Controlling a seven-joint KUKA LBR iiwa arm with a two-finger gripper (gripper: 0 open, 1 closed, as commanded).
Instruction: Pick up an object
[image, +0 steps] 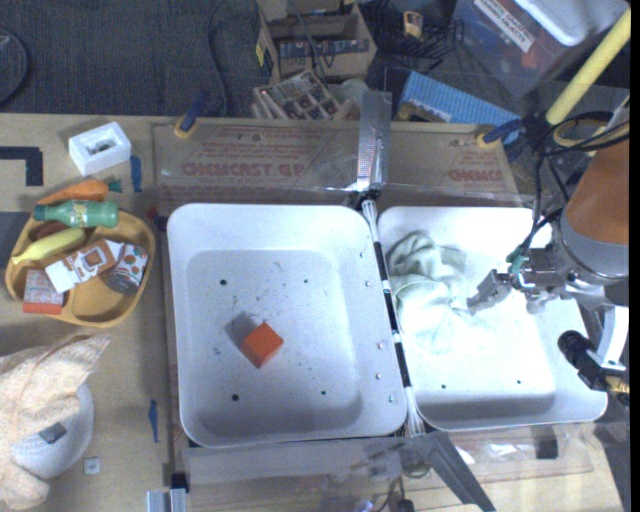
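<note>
An orange block (263, 343) lies in the left bin (200, 240), a little left of its middle. A crumpled pale green and white cloth (425, 280) lies in the left half of the right bin (530, 390). My gripper (487, 293) reaches in from the right, low over the right bin, its tip at the cloth's right edge. Whether the cloth is between the fingers cannot be made out.
A yellow bowl (85, 305) holding a green bottle, a banana and small packets sits left of the bins. A white box (100, 148) lies at the back left, a beige cloth (45, 395) at the front left. Cardboard (270, 165) stands behind the bins.
</note>
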